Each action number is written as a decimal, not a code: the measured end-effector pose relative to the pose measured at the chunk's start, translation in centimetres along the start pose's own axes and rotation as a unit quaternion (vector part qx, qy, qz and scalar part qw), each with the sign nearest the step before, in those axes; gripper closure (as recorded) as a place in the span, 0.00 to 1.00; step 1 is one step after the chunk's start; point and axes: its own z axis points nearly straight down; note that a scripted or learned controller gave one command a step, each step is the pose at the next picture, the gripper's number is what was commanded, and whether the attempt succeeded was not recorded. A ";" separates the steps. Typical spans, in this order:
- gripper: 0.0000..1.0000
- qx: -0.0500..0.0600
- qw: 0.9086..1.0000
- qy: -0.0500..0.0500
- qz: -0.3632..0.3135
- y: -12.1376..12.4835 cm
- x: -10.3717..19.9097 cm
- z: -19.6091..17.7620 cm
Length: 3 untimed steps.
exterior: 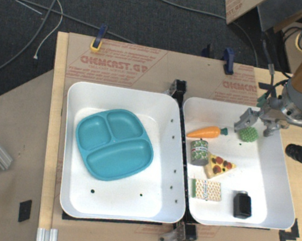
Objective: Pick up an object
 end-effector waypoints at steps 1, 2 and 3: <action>0.00 -0.006 1.000 -0.001 -0.001 0.3 0.0 -0.7; 0.00 -0.005 1.000 -0.001 -0.001 0.5 0.2 3.4; 0.00 -0.003 1.000 0.000 -0.002 0.9 0.5 9.6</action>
